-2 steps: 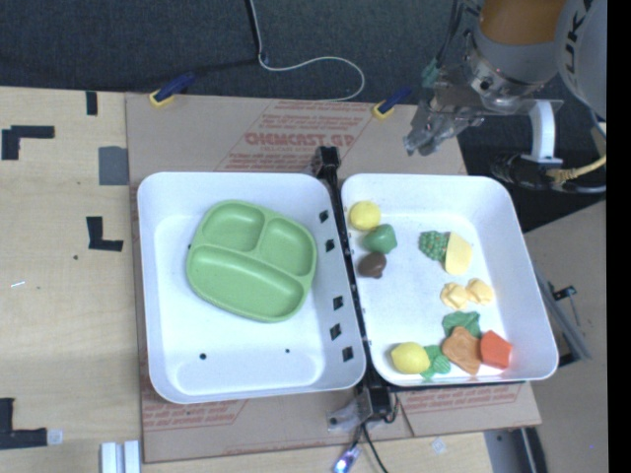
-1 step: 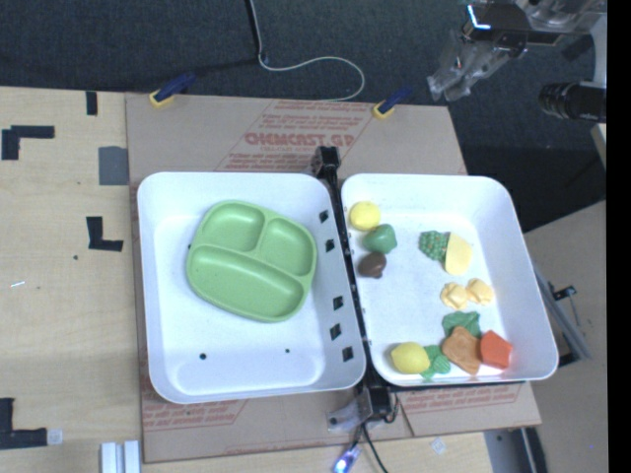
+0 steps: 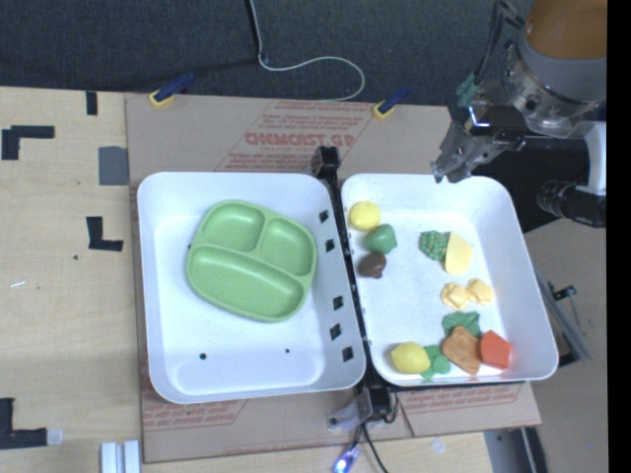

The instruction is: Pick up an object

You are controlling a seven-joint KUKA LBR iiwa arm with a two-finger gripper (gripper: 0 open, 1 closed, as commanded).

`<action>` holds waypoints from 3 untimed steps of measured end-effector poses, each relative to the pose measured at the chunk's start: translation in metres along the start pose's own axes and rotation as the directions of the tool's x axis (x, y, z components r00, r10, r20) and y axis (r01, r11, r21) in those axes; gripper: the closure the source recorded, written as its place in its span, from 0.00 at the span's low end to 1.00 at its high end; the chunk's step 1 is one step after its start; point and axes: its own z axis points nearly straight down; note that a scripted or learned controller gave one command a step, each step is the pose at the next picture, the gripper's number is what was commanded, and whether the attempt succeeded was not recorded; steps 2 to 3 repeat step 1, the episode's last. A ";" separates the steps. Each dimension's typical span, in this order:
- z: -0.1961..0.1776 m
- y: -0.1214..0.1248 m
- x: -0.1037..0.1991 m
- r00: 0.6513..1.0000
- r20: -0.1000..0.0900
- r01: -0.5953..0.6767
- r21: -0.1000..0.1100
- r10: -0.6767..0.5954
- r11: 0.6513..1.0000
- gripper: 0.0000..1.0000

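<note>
My gripper [image 3: 455, 165] hangs above the far edge of the right bin [image 3: 513, 215], near its back right corner, with nothing visible between its fingers. In that bin lie a yellow round piece [image 3: 364, 215], a green piece [image 3: 382, 236] and a brown piece [image 3: 372, 264] near the left wall. A green and yellow piece [image 3: 446, 248] and a pale yellow cluster [image 3: 466, 293] sit in the middle. At the front are a yellow lemon [image 3: 410, 357], an orange-brown piece [image 3: 460, 349] and a red piece [image 3: 495, 350].
The left bin [image 3: 163, 294] holds a green divided plate [image 3: 252, 259]. Black clips [image 3: 337, 264] line the seam between the bins. A white cable [image 3: 296, 62] runs over the dark backdrop behind the bench.
</note>
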 end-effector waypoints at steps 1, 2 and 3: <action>-0.001 -0.038 0.084 1.000 -0.002 0.012 -0.006 -0.012 1.000 1.00; -0.001 -0.038 0.084 1.000 -0.002 0.012 -0.006 -0.012 1.000 1.00; -0.001 -0.038 0.084 1.000 -0.002 0.012 -0.006 -0.012 1.000 1.00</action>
